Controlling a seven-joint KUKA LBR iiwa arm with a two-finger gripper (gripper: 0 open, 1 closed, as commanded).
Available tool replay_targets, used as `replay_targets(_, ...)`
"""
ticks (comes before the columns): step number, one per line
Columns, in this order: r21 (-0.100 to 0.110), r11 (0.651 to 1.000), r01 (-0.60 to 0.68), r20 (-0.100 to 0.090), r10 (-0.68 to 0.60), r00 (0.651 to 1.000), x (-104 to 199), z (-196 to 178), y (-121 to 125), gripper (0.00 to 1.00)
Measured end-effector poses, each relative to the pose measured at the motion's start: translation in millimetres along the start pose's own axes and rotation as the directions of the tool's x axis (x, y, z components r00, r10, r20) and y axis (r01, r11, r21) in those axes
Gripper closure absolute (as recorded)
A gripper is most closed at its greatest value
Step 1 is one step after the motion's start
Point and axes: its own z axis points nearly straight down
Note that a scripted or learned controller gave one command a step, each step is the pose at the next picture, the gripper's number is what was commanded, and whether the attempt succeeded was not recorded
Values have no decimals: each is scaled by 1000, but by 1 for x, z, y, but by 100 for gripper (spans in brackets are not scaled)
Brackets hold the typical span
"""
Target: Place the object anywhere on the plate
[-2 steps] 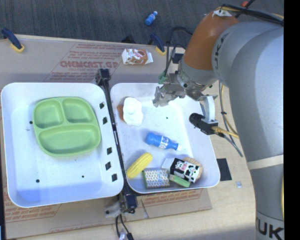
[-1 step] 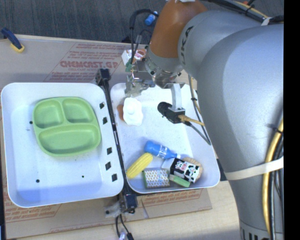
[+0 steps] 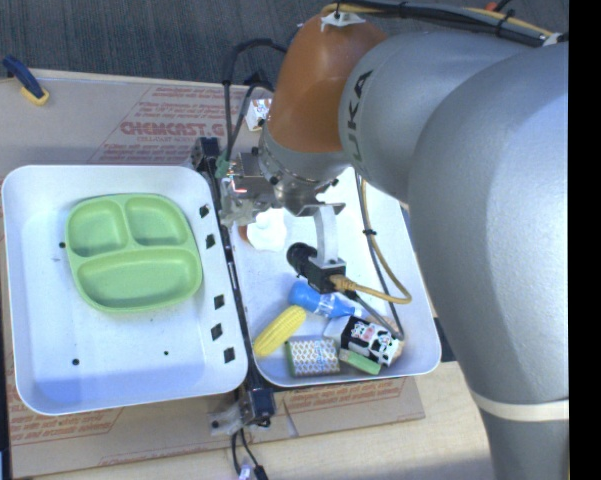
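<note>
Cardboard lines the desk under two white bins; the green plate (image 3: 133, 251) lies in the left bin (image 3: 40, 368), bare. I have the arm (image 3: 380, 98) over the right bin (image 3: 420, 353), above a yellow corn cob (image 3: 280, 330), a blue piece (image 3: 315, 299) and a black-and-white block (image 3: 372, 343). Whether my jaws are open or closed I cannot tell, as the wrist hides them. I judge one well-separated object should be chosen, gripped across its narrow side.
</note>
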Motion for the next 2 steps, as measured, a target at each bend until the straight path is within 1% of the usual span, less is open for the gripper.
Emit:
replay_targets(1, -2, 1000, -1, -1, 1, 1000, 46, -13, 14, 100)
replay_targets(2, 3, 1000, 1, 2, -1, 1000, 109, 37, -1, 100)
